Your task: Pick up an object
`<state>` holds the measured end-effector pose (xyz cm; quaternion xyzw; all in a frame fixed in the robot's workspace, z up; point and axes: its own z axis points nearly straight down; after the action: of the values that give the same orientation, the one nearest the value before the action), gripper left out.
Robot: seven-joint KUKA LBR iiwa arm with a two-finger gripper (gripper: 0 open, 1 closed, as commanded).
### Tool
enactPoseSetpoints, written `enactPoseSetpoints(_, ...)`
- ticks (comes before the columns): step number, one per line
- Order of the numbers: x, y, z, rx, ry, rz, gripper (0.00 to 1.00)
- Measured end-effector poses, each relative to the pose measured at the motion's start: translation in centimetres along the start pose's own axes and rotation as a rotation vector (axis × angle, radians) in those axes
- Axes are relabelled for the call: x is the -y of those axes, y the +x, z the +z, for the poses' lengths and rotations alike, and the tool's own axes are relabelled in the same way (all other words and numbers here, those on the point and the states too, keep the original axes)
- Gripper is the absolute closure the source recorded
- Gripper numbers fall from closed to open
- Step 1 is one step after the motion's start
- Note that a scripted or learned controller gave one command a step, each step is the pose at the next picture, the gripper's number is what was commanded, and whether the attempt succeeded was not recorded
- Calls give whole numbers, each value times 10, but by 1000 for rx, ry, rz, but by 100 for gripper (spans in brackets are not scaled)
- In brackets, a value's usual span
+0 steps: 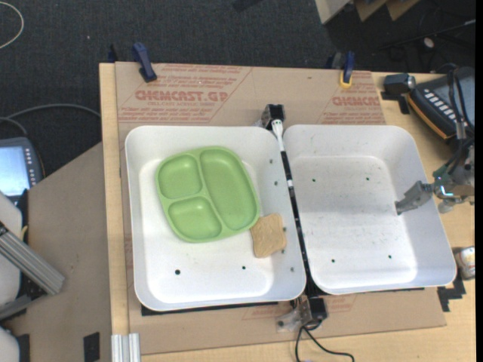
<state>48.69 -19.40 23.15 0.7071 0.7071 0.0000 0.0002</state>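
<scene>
A green divided plate [205, 194] lies in the left white bin [151, 277]. A tan, flat, roughly square piece [268, 235] rests just off the plate's lower right corner, close to the bin's right wall. My gripper [415, 197] pokes in over the right rim of the right white bin [355, 270], low and grey, far from both objects. Nothing shows held in it.
A black cable and connector [276, 123] run along the seam between the two bins. Blue and yellow clamps [143, 60] hold the cardboard base at its far edge. Arm parts and cables crowd the right edge [453, 179].
</scene>
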Motion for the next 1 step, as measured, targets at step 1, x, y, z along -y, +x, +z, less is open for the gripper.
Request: enactPoseSetpoints(1, 4, 6, -170, 7, -21, -3, 0)
